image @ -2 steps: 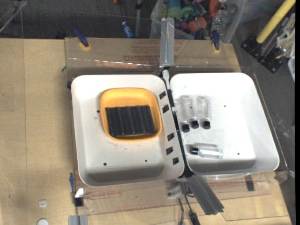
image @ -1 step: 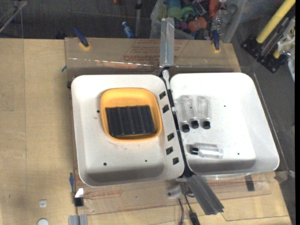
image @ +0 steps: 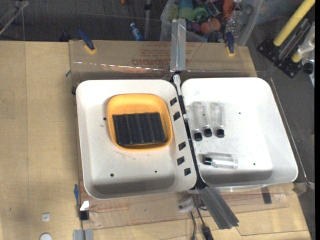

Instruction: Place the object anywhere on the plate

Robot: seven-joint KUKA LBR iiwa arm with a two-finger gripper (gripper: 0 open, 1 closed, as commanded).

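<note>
An orange plate [image: 137, 101] with rounded corners sits in the left bin [image: 100, 159]. A black ribbed rectangular object [image: 139, 128] lies flat on the plate, toward its near side. In the right bin [image: 260, 134] three clear vials with black caps [image: 206, 120] stand side by side near the divider. A further clear vial with a black cap [image: 218, 161] lies on its side closer to the front.
A row of black tabs [image: 180, 131] runs along the divider between the bins. Clear plastic panels and blue clamps stand behind the bins. A box of colourful objects [image: 210, 6] sits at the back. Yellow tubes [image: 297, 14] lie at the far right.
</note>
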